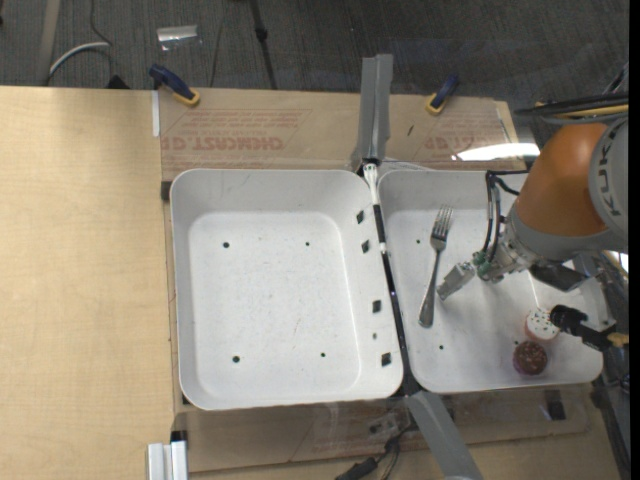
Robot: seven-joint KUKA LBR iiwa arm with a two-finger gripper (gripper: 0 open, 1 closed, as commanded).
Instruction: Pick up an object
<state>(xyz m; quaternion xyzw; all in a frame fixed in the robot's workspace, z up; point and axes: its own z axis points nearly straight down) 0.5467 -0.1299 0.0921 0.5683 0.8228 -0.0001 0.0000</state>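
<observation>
The end effector (455,280) hangs low in the right bin (480,376), just beside the fork (435,266), likely lining up a grasp; nothing sits between its narrow-set fingers. A brown ball (530,358) and small white piece (541,323) lie near the corner.

One camera, mounted above the desk (80,268), looks down at a slant, far enough back to take in both white bins whole. The left bin (185,298) sits near the middle of the frame and the right bin (470,373) toward the right edge. The dark floor (300,18) runs across the top. The arm (570,183) enters from the right.
</observation>
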